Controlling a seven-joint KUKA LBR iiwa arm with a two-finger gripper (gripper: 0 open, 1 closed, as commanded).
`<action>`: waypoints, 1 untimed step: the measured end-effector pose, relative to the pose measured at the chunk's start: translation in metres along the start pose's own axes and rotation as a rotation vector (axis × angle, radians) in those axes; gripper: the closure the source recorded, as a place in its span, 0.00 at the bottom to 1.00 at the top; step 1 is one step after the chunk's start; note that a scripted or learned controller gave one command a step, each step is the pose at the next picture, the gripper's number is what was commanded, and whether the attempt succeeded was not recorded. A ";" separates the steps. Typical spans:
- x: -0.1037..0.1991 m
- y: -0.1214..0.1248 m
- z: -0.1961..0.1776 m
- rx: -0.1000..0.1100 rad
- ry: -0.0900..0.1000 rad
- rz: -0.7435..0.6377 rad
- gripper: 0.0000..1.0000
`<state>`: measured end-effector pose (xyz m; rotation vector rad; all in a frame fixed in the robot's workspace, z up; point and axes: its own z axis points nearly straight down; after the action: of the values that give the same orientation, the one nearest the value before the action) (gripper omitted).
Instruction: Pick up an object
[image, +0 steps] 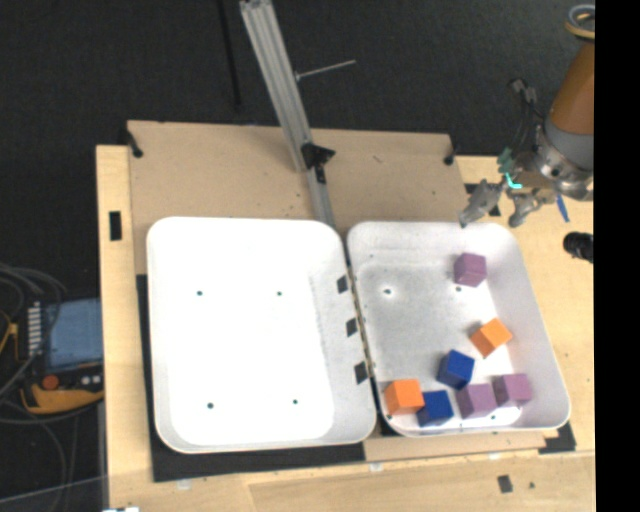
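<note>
The right bin (400, 330) holds several small blocks. A purple block (470, 268) lies near its far side, an orange block (491, 336) sits at the right, and a blue block (456, 368) lies below it. Along the near rim are an orange block (404, 396), a blue block (435, 407) and two purple blocks (477, 399) (516, 388). My gripper (497, 208) hangs over the bin's far right corner, above and to the right of the far purple block. Its fingers are spread open with nothing between them.
The left bin (245, 330) lies beside the right one. A slanted metal pole (285, 95) rises behind the bins. Cables and a blue-grey box (70, 335) sit off the bench's left edge.
</note>
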<state>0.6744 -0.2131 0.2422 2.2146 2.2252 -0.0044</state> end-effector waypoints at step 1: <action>-0.001 -0.005 0.061 0.003 0.001 0.005 0.00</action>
<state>0.6696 -0.2147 0.1808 2.2219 2.2221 -0.0058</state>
